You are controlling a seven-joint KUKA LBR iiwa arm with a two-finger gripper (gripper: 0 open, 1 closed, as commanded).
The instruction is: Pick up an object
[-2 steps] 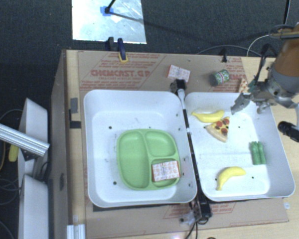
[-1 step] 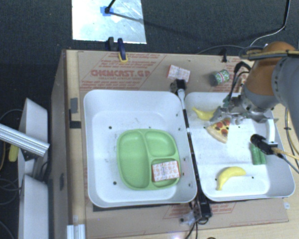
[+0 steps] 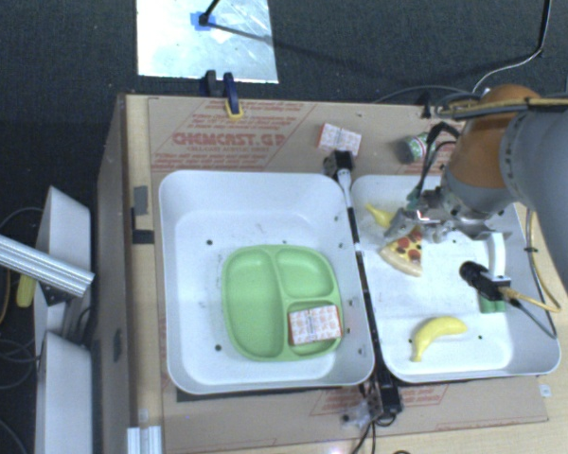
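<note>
The grey arm [image 3: 535, 159] reaches in from the right over the far edge of the right bin [image 3: 525, 353], which sits touching the left bin [image 3: 185, 282] on a sheet of brown cardboard [image 3: 227, 140]. A green divided plate [image 3: 256, 301] lies in the middle of the left bin, toward its near edge. The gripper [image 3: 424, 214] hangs low over the far left part of the right bin, just beside the top of a pizza slice [image 3: 403, 251]; whether it is open or closed cannot be told, and nothing can be seen in its grasp. The pizza slice lies flat close to the bin's left edge. A banana [image 3: 435, 333] rests near the bin's near edge, well apart from the gripper. A small patterned card [image 3: 314, 324] lies in the plate's near right compartment. A small yellow piece [image 3: 379, 216] sits in the right bin's far left corner, just beside the gripper.
</note>
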